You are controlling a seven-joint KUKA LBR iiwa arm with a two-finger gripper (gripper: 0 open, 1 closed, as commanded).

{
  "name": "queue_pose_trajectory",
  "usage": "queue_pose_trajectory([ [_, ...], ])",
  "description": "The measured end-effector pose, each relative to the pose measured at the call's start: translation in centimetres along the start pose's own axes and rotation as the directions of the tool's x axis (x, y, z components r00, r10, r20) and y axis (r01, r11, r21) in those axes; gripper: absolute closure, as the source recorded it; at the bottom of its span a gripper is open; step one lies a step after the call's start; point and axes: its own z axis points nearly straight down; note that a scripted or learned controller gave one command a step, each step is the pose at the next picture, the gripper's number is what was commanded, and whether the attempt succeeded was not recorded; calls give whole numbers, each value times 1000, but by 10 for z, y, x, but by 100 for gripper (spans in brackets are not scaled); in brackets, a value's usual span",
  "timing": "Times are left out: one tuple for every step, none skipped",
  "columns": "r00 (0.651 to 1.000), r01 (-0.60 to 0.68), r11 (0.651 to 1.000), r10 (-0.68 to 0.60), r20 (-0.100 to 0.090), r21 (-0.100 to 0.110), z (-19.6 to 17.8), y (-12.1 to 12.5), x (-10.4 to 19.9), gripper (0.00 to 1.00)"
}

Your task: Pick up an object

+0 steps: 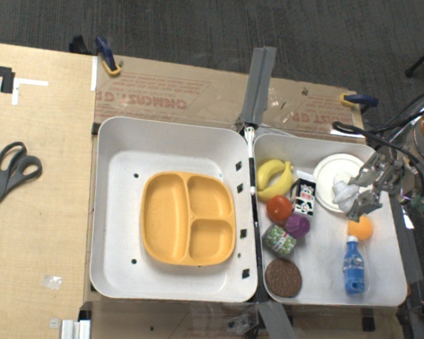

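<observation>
White crumpled cloth (343, 191) is pinched between the fingers of the gripper (360, 194), over a white plate (334, 172) in the right bin (387, 296). Just below the gripper an orange (361, 228) is seen, and nearer, a blue bottle (352, 268) lying lengthwise, cap toward the gripper. Leftward, a tomato (279, 207) and banana (273, 175) are crowded. Beyond, mirrored cardboard lettering (151, 100) cannot be read.

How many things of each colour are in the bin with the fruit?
Yellow: 1, the banana
Red: 1, the tomato
Purple: 1, the purple ball
Green: 1, the green ball
Brown: 1, the brown disc
Orange: 1, the orange
Blue: 1, the bottle
White: 1, the plate
Black and white: 1, the small box
Total: 9
</observation>
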Motion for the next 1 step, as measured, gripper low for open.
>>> queue_pose_trajectory([
  [1000, 0, 1000, 0, 0, 0, 0, 0, 0, 0],
])
